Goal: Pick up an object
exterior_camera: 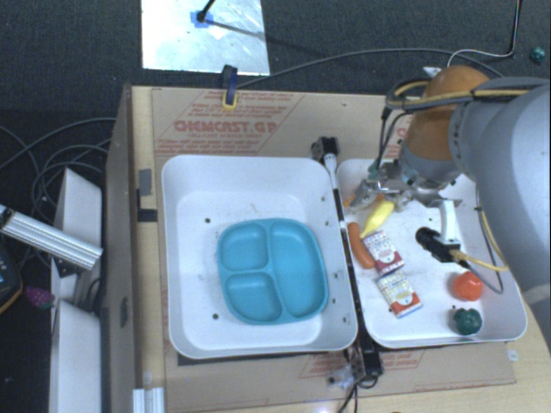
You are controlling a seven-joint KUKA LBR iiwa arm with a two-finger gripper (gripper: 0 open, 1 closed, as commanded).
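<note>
pincer [381, 189]: hanging low in right bin [508, 317], grip state — can't tell
step: approaching, nothing lifted
target: banana [376, 218] just below pincer
next: needing short descent, then closing

Cut off by the right edge: the grey arm [508, 170], its far length out of view. Hidden beneath its wrist: the back corner of the right bin [504, 321] and the upper end of the yellow banana-like piece [376, 218]. Too crowded under the wrist to tell how the gripper [383, 192] stands. Too small to read: labels on the two small cartons [389, 269]. Partly tucked under those cartons: an orange carrot-like piece [357, 243]. Cut by the left edge: a dark device [7, 278].
</note>
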